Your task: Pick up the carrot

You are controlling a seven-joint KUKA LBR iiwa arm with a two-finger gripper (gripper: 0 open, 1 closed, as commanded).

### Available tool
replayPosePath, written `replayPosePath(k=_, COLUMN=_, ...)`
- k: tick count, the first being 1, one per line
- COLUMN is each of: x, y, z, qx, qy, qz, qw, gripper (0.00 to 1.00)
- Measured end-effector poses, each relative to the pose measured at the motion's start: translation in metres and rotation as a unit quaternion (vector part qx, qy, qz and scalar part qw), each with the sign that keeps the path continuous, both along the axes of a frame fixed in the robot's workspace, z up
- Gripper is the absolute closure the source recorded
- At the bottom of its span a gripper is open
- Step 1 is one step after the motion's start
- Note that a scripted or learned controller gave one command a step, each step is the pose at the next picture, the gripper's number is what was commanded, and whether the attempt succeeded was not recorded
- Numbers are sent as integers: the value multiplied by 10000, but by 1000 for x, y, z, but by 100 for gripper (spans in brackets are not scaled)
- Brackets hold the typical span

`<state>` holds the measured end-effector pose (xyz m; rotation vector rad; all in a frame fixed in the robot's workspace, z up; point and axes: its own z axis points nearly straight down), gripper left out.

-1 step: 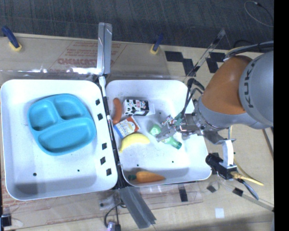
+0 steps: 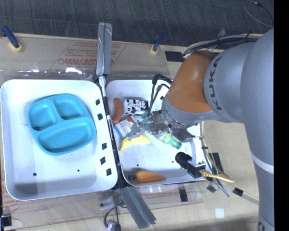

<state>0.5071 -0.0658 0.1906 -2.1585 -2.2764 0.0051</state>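
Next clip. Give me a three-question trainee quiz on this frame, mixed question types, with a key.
1. True or false: the carrot lies in the left bin.
2. Which item sits in the left bin? A) blue divided plate B) yellow banana C) green bottle
3. Fill in: the claw hangs over the ____ bin, above the clutter near the yellow item.

Key:
1. False; it lies near the front edge of the right bin.
2. A
3. right

"KUKA" reads down the grey arm (image 2: 231,81) beside its orange band.
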Motion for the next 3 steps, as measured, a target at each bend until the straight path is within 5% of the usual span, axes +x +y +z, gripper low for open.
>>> replayPosePath(k=1, x=-31, y=-3, z=0, qx=9, qy=-4, qz=1438, qw=9896, gripper=0)
replayPosePath(k=2, x=-31, y=-34, z=-100, qx=11, qy=-13, qz=1985, qw=9801, gripper=0)
replayPosePath(k=3, x=-30, y=2, z=1, qx=1, qy=-34, qz=3507, qw=9365, gripper=0)
